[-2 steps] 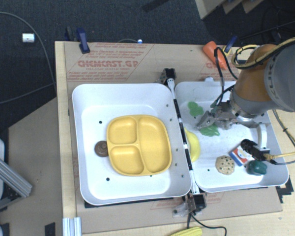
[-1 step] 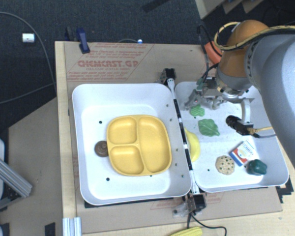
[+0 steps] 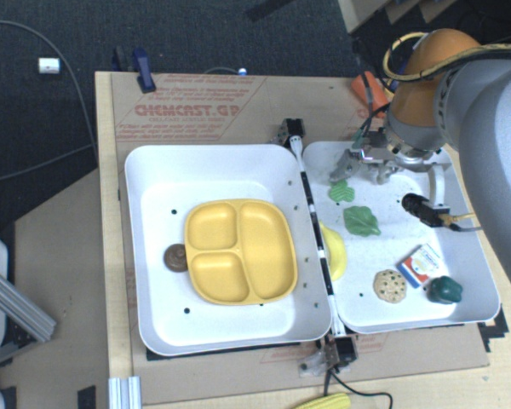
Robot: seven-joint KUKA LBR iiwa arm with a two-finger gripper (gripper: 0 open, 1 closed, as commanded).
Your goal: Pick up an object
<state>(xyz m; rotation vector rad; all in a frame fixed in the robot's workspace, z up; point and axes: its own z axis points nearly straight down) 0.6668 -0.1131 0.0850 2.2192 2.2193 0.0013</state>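
White plastic makes up both shallow bins, which sit side by side on a sheet of brown cardboard [image 3: 187,109] printed in red. The gripper [image 3: 368,162] hangs over the back left corner of the right bin [image 3: 392,239]. Its metal parts are crowded together from this angle, so I cannot tell whether it is spread or pressed together, and nothing can be seen held in it.

The nearest thing to it is the small green leaf [image 3: 341,192], a crinkled, soft-looking piece lying on the bin floor just in front of the gripper and a little to its left. A larger green leaf [image 3: 361,221] of the same ruffled shape lies just beside it, toward the front. A smooth yellow rounded piece [image 3: 334,254] rests against the wall shared with the left bin [image 3: 153,186]. Toward the front of the right bin are a round, pale chocolate-chip cookie [image 3: 390,285], a small flat packet [image 3: 420,265] in white, blue and red, and a dark green glossy lump [image 3: 444,290] near the front right corner. These three sit close together, but apart from the leaves.

In the left bin a yellow divided plate [image 3: 238,251], rounded-square with three compartments and a matte finish, fills the middle. A brown disc [image 3: 175,257] touches its left edge.
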